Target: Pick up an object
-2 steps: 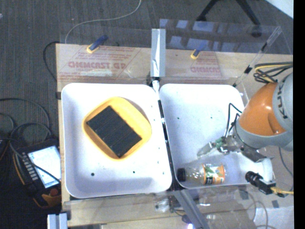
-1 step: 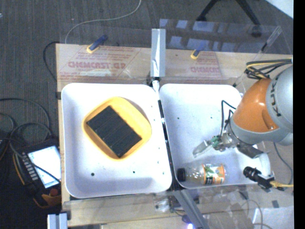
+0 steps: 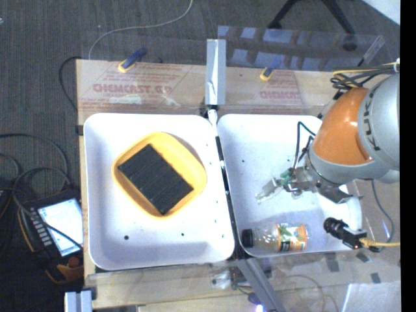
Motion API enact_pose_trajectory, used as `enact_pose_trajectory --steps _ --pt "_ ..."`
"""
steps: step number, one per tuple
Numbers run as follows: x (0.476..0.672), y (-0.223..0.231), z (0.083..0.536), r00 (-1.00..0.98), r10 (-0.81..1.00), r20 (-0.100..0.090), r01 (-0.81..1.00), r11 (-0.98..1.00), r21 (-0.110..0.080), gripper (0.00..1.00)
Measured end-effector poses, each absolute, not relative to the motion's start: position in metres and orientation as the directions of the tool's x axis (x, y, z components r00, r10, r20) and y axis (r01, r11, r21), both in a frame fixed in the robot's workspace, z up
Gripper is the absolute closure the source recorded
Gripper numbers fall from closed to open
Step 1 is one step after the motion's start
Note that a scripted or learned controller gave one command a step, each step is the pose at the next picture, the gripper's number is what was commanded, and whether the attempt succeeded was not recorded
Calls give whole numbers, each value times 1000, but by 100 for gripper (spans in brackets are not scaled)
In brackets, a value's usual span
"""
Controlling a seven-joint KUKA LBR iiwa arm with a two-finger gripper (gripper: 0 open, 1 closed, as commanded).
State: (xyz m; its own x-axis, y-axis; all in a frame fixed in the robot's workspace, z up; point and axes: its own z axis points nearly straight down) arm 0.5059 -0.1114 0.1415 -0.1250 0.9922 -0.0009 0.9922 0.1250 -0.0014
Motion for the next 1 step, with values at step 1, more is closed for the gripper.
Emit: enact_pose_trajectory --steps 1 --pt "488 -171 91 -96 995 0 995 96 11 0"
